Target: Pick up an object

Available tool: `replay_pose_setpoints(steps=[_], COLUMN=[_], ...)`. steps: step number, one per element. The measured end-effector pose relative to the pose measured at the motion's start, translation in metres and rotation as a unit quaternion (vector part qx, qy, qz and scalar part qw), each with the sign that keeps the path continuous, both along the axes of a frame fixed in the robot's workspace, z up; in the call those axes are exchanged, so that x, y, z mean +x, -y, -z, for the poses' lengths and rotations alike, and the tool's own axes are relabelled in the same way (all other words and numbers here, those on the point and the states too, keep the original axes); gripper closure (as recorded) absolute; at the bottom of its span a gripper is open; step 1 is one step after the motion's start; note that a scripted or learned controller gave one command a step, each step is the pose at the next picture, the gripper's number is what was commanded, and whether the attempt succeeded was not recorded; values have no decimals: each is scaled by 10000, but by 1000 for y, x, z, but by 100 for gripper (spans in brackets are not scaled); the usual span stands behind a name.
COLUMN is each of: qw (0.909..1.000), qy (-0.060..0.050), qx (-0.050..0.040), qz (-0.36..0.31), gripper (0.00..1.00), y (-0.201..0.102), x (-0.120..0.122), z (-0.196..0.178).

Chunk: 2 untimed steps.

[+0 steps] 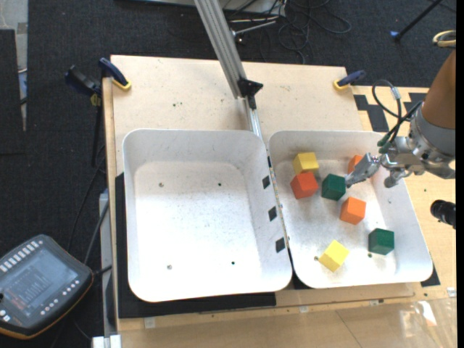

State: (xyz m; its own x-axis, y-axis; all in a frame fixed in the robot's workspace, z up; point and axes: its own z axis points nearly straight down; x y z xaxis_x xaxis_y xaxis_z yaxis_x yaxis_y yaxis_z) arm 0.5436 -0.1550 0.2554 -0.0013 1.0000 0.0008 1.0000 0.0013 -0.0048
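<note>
The gripper (365, 171) is hanging just right of the green block (333, 186), with its fingers spread a little and holding nothing. An orange block (353, 210) is sitting just below it. The gripper should drop straight over one block, then squeeze.

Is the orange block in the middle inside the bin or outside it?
Inside. The orange block lies on the floor of the right bin, between two green blocks, within its white rim.
</note>
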Motion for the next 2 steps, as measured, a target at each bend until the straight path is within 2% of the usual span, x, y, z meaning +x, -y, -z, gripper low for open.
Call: replay_pose_setpoints(steps=[1,2], qw=[10000,10000], qy=[23,-9], qx=[-4,2], qz=[5,7], gripper=[0,0], y=[0,-6], x=[1,-2], z=[-2,60])
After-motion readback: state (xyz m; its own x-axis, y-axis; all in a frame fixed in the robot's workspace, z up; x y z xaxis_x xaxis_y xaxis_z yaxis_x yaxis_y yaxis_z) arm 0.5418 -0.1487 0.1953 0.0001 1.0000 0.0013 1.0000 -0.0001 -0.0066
